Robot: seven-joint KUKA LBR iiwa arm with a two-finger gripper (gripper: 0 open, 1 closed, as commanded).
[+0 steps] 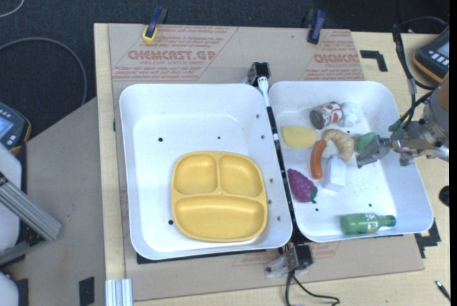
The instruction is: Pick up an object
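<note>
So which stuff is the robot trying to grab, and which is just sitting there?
For the job:
pincer
green bottle
purple grapes
orange carrot
yellow lemon
red-and-white can

Just lying about:
yellow divided plate
left bin
two clamps

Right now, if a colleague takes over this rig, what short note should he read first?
Gripper: low over the right bin, at its right side; nothing is seen between its fingers.
Right bin holds: a can, a yellow piece, an orange sausage-shaped piece, a beige curved piece, a white block, purple grapes, a green bottle.
Left bin: a yellow divided plate.
Done: no pick yet.
Left: grasp and lift one object.
</note>
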